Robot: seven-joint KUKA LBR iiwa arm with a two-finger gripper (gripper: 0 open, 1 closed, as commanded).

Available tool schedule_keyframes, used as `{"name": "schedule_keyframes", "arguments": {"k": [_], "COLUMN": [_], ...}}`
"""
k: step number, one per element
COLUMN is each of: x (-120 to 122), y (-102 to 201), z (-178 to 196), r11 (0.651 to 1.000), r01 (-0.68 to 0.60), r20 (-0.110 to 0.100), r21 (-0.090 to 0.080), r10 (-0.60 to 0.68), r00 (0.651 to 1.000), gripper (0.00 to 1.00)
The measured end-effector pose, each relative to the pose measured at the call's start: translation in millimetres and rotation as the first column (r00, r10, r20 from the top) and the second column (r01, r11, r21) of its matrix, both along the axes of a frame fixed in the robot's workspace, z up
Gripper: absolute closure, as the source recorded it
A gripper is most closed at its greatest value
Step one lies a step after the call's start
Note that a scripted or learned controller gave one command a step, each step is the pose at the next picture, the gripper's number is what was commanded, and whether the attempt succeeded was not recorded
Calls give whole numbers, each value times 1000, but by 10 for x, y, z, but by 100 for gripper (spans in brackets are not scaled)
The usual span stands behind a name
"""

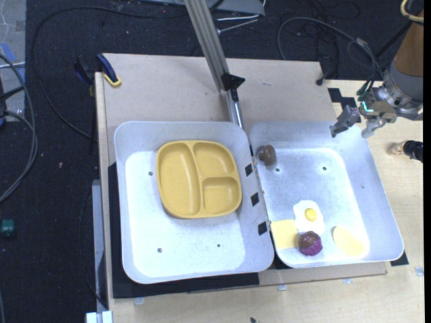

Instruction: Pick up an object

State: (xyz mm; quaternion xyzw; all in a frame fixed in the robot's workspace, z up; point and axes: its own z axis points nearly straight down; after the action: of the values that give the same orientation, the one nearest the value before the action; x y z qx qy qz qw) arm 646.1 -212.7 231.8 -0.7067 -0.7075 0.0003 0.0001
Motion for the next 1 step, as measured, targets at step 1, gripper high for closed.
{"name": "schedule_keyframes", "arguments": {"k": [1], "x": [4], "y": [0], "z": [7], "r11": [1000], "r01": [0], "r20": [1], "r21": [0], "r10": [0], "r00": [1000], "gripper": [0]}}
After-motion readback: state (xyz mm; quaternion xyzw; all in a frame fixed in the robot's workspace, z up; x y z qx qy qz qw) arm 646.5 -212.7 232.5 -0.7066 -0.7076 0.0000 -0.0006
